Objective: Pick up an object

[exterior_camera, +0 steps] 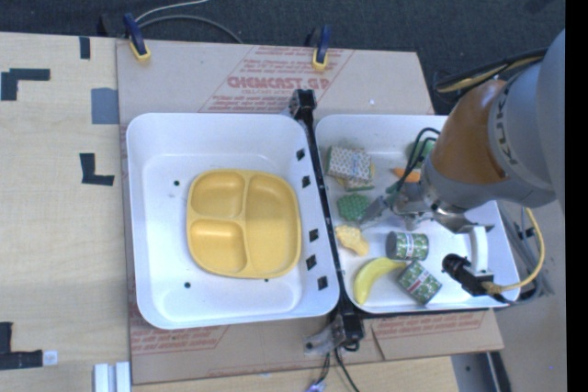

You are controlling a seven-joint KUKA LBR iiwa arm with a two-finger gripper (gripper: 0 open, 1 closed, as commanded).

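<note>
**Arm low over the right bin, toys scattered beneath it**

On the left, the wooden bench (46, 197) carried black tape marks. A cardboard sheet (276, 78) lay under both bins, printed in red with lettering that read roughly as "CHEMCAST", the smaller lines below too fine to make out. Two yellow-and-blue clamps (138, 46) pinned its far edge.

The left bin (152, 151) held a yellow divided plate (244, 223) with three compartments, sitting flat near the middle.

In the right bin (367, 126), nearest the divider, lay a patterned box (350, 163) toward the far side, a green leafy piece (353, 207) below it, a small pale yellow piece (352, 240) below that, and a banana (372, 275) at the near edge. Just right of the banana sat two small green-labelled cans, one can (407, 245) lying on its side and a second can (420, 282) tilted beside it; their labels were too small to read. A bit of orange (404, 171) showed beside the arm.

The gripper (381, 207) reached down beside the green leafy piece, with dark fingers pointing left; whether they were open or closed could not be told, and nothing was visibly between them. The arm (478, 151) with its orange band covered the bin's right side
</note>
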